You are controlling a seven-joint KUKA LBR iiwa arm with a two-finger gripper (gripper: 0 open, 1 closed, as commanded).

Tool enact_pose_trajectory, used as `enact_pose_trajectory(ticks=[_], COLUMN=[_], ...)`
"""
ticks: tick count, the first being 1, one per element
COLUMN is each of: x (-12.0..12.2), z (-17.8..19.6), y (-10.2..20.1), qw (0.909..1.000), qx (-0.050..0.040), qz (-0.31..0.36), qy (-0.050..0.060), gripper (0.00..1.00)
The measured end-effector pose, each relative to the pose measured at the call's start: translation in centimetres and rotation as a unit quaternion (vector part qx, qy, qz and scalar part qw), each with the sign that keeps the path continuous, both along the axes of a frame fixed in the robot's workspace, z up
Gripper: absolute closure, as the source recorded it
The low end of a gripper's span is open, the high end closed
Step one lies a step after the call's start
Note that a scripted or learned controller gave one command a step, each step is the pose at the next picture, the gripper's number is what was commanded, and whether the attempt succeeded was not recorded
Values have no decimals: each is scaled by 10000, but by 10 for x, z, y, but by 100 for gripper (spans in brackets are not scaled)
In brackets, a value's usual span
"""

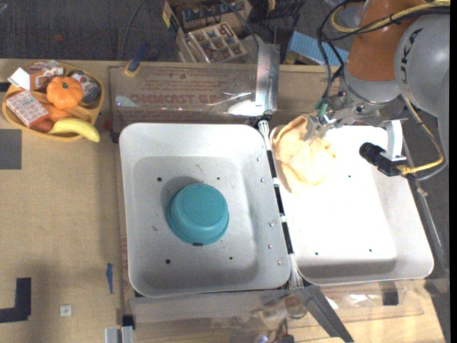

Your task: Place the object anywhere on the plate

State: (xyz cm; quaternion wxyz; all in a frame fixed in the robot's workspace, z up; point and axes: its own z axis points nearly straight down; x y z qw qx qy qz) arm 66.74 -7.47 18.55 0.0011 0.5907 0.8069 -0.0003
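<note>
One fruit bowl (51, 106) beyond bins (136, 148)

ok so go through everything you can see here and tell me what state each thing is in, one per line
teal plate: upside down in the left bin, nothing on it
yellow cloth: crumpled at the right bin's upper left corner, top edge at the claw
claw: low over the cloth's top edge, grip unclear
bowl of toy food: on the bench, left of the bins, filled
</note>
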Motion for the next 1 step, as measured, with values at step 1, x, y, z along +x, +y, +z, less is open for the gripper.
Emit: enact_pose_trajectory(ticks=[1], x=[1], z=[40], y=[0], qw=[10000], qx=[3], qz=[8], qy=[-14], gripper=[100])
